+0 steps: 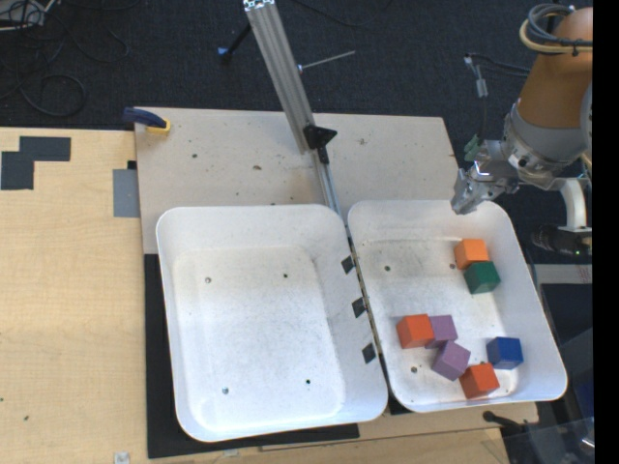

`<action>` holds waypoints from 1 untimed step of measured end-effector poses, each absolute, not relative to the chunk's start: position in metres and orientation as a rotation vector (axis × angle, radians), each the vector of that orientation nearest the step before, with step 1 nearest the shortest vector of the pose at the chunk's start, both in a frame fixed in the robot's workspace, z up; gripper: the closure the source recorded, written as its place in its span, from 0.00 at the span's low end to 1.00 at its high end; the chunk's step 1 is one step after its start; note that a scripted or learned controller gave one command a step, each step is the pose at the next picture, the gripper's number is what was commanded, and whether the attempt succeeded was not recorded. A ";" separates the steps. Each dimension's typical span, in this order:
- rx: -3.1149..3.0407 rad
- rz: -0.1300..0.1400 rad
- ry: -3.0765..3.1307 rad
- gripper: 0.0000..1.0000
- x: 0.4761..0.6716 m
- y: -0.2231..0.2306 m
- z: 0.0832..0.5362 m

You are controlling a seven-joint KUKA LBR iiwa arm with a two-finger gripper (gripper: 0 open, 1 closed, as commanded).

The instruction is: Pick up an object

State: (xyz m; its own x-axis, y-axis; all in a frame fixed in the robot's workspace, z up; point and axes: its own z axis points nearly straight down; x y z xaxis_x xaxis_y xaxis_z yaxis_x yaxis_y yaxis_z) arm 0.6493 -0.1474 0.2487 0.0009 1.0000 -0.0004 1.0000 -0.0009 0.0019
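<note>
**Tech:** So, which object are you going for?

**Me:** Nothing is picked yet, so I'd take the nearest candidate: the orange cube in the right bin, near its far edge. Touching its near side is a dark green cube. Both look like small, matte, hard-edged blocks, so I'd expect them to handle easily.

**Tech:** And the rest?

**Me:** 5 more sit toward the near end of that bin: a second orange cube against a purple block, another purple block just below, a third orange cube, and a blue cube. That cluster is tight, which I judge makes a clean grab harder than at the far pair.

**Tech:** Where's the claw?

**Me:** The claw hangs over the far rim of the right bin, just beyond the orange cube and apart from it, nothing between its fingers. I cannot tell from this slant whether it is spread or pressed together. My guess is it's parked high there to start a descent.

**Tech:** Left side?

**Me:** The left bin lies beside the right one on the desk, with an aluminium rail rising at a slant behind the 2 of them.
</note>
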 end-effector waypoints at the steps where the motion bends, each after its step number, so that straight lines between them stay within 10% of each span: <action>1: 2.219 0.000 2.228 1.00 0.645 -0.097 0.255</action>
